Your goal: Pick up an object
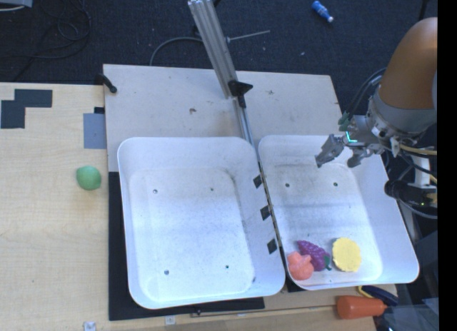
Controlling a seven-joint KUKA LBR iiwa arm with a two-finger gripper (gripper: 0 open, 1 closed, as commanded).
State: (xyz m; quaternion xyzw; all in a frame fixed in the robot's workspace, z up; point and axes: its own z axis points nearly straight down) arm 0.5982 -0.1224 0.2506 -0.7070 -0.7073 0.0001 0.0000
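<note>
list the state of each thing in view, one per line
tool: hovering over the right bin's far end, nothing between its fingers
right bin: holds three items at its near edge
yellow piece: lying flat
purple piece: resting against the orange piece
green ball: on the bench, outside the bins

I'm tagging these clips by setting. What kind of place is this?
Likely a robotics lab: an arm with its claw over two white bins on a bench, small toy-like objects in the right bin, and loose cables on dark carpet.
</note>
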